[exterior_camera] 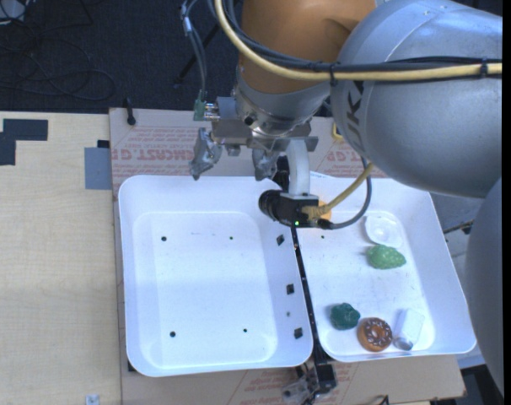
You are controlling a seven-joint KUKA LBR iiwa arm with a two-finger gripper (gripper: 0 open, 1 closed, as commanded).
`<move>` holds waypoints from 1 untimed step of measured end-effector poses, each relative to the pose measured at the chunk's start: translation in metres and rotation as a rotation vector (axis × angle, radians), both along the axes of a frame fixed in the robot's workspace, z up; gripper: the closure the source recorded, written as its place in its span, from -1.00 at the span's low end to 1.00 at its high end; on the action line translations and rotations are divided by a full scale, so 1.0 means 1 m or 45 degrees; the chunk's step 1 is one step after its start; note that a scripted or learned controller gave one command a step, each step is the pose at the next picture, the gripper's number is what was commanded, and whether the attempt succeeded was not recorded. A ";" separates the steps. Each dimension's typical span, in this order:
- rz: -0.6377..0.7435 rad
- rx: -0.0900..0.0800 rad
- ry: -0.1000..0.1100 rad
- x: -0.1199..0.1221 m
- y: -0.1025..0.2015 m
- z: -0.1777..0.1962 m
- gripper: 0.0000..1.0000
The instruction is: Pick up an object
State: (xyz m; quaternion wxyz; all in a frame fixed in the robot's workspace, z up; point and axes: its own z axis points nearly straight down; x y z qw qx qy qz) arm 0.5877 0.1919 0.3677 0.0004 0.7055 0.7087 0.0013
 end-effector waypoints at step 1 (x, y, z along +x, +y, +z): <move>-0.002 -0.005 0.019 -0.040 0.025 -0.062 -1.00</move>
